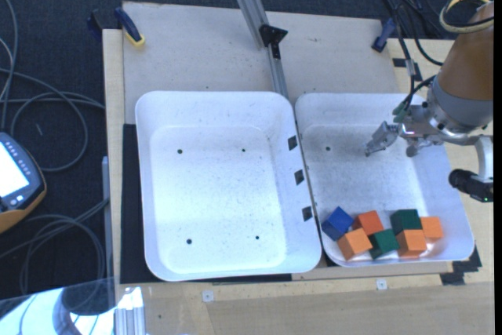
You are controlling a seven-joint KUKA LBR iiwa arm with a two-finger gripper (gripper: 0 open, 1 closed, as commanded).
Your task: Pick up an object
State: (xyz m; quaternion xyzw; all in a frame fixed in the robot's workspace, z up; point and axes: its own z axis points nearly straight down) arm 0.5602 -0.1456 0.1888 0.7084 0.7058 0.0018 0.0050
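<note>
The wooden bench [196,43] carries two shallow white plastic bins: the left bin [149,169] and the right bin [345,118]. Along the right bin's near wall cluster a blue cube [338,222], orange cubes [357,242] and green cubes [405,219]. Above its middle hangs the grey two-finger tool [376,143], grasping nothing; whether released or clenched I cannot tell.

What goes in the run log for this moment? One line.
gripper: above right bin, no block held | blocks: clustered at near edge
</note>
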